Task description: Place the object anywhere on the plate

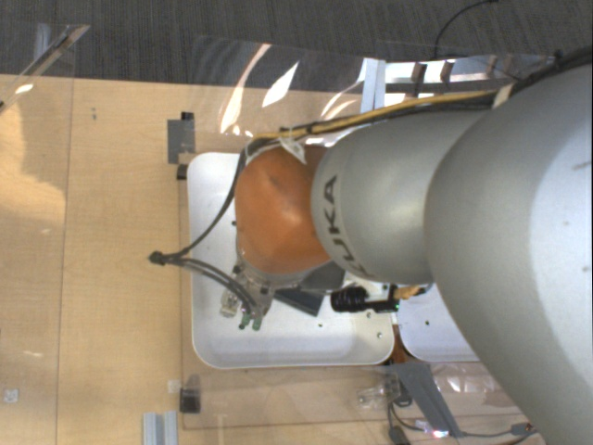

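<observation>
Looming over the white bin, the arm hides whatever it's after; I can't judge weight, grip spot, or the gripper's state.

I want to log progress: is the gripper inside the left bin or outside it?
Inside: the gripper hangs over the left bin's white floor, within its rim.

Arm shell: smooth grey, a soft satin sheen, looked like painted metal.
Orange band: smooth and glossy, light pooled on the curve.
Left bin: white plastic, smooth, faintly shiny.
Bench: pale wood grain, matt.
Clear sheet: transparent, glossy, threw bright glare.
Floor: dark, rough, carpet-like weave.
Cables: black, dull rubbery jackets.
</observation>
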Motion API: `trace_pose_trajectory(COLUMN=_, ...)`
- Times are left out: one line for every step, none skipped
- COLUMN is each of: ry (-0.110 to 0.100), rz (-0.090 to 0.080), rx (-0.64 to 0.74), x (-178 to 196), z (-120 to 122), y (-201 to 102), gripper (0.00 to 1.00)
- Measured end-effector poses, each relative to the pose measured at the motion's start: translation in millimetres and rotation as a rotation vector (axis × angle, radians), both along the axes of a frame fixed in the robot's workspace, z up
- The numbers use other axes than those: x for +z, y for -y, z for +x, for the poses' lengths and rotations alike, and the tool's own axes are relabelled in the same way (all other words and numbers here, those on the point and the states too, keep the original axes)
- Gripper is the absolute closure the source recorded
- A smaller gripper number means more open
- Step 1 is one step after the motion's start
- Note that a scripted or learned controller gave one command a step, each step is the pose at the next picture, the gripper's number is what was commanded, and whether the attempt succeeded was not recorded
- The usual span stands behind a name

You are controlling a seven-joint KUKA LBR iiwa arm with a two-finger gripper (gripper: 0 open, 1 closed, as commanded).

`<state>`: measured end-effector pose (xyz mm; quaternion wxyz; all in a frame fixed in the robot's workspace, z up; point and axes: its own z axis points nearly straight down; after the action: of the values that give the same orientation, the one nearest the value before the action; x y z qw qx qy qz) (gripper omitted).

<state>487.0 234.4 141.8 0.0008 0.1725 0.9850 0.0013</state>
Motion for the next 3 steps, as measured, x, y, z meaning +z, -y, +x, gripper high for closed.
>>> trace_pose_trajectory(ry=0.014, rz=0.004, rx=0.265, x=-47.3, z=4.2, y=-1.9, gripper=1.00)
trace_pose_trajectory(ry=0.029, rz=-0.001, rx=0.631, x=-47.1, z=8.6, y=-1.8, gripper=1.00)
trace_pose_trajectory(ry=0.013, rz=0.000, rx=0.705, x=60.6, z=74.9, y=-1.7, gripper=1.00)
